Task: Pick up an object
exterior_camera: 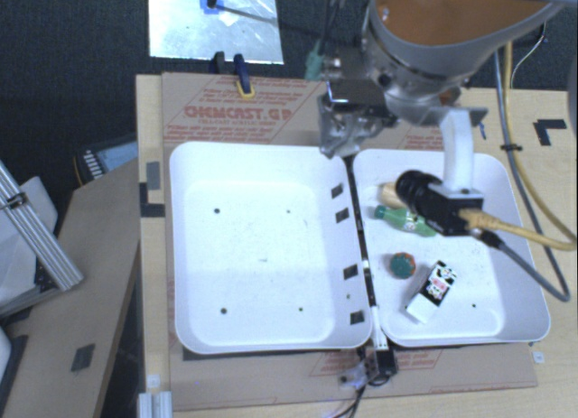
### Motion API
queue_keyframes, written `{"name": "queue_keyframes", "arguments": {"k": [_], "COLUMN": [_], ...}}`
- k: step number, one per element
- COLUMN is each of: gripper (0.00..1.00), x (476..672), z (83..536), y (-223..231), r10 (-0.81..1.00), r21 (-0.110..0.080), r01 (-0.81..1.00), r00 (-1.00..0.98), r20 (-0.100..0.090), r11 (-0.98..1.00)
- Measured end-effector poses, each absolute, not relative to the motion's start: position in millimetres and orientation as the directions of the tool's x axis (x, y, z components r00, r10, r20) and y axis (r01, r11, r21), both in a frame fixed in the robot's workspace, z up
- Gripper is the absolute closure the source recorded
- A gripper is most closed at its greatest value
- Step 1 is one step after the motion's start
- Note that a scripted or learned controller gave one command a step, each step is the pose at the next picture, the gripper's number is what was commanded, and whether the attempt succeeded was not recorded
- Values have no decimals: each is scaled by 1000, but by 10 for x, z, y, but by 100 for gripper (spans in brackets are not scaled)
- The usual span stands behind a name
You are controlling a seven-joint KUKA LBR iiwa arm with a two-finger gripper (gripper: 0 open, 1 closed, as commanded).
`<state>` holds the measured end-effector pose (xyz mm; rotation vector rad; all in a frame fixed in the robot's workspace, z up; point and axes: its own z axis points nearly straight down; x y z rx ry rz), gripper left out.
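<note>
In the right bin (pixel 515 317) — green bottle (pixel 404 218), ball (pixel 402 265).

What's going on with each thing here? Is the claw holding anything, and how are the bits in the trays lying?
Gripper: above the far end of the seam between the bins, nothing seen in it.
Green bottle: on its side in the right bin.
Green ball: resting in the right bin.
White box: lying flat, near the ball.
Left bin: holds no objects.
</note>
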<state>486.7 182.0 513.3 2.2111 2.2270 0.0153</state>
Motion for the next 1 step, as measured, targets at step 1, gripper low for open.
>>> {"name": "queue_keyframes", "arguments": {"k": [1], "gripper": [100], "x": [4871], "z": [5369], "y": [1003], "r10": [1000], "r21": [6], "r01": [1000], "r00": [6], "r20": [0], "r11": [-6]}}
